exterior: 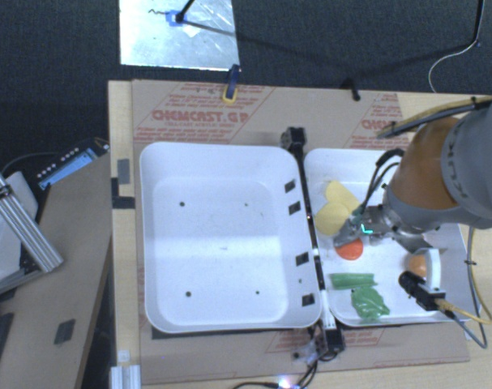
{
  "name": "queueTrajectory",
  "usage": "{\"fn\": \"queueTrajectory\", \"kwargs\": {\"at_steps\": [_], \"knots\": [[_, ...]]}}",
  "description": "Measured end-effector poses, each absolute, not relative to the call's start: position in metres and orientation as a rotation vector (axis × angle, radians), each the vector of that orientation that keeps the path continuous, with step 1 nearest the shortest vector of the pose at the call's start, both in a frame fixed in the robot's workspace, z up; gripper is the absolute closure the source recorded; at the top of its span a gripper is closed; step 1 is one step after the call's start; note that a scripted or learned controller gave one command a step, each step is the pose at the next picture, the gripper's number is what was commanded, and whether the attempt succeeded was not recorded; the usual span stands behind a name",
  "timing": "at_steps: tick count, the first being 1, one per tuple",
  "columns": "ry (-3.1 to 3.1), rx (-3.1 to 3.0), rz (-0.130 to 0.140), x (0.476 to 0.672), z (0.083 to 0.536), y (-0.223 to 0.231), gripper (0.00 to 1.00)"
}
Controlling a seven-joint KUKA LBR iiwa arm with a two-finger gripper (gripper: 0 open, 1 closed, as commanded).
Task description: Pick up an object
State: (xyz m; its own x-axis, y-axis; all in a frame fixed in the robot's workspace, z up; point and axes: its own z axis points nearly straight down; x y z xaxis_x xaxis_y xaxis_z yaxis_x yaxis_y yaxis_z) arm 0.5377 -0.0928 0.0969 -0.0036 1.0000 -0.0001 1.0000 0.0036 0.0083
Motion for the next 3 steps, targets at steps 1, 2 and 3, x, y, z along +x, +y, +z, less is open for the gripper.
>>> {"fn": "queueTrajectory", "kwargs": {"at_steps": [1,2,3], "knots": [[2.226,2.215,0.001,0.534,0.108,-0.082,0.00],[2.224,2.210,0.007,0.610,0.084,-0.084,0.00],[2.227,2.209,0.005,0.607,0.096,-0.084,1.00]]}}
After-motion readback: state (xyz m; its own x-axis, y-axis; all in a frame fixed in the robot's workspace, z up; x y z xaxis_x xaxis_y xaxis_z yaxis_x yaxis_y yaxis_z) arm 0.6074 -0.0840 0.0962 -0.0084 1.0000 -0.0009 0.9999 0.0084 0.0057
